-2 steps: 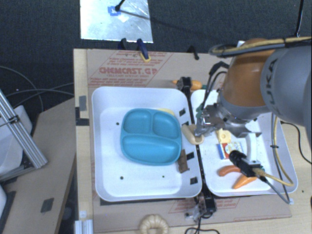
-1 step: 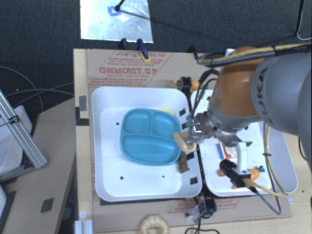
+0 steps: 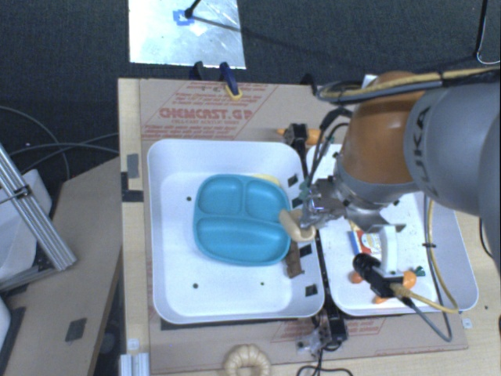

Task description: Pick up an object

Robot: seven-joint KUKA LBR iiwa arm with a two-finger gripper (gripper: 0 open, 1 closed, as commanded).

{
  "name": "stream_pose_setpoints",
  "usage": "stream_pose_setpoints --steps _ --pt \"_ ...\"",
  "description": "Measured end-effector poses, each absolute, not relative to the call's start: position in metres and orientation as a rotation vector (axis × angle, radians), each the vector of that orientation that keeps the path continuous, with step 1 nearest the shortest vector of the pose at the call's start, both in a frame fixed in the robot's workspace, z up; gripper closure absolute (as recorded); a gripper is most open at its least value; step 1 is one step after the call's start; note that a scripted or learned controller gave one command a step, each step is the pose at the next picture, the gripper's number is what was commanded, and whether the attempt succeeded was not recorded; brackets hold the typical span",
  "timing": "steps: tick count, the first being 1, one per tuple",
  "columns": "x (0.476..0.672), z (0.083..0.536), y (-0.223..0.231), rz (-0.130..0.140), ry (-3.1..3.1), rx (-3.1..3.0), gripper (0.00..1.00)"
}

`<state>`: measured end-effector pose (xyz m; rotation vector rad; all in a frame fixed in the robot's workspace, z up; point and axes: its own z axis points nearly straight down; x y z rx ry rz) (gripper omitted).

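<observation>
My end effector (image 3: 307,214) hangs over the left bin's (image 3: 176,288) right edge, beside the blue plate (image 3: 239,218). I cannot tell its state.

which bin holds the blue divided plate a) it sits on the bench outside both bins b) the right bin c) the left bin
c: the blue divided plate lies flat inside the left bin, while the right bin sits under the arm.
</observation>
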<state>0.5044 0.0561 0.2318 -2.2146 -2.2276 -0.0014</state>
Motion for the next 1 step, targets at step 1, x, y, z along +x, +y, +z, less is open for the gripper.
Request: stream_pose_setpoints --steps 1 --pt "0.5091 0.2265 0.0714 -0.001 -2.229 -2.214 1.00"
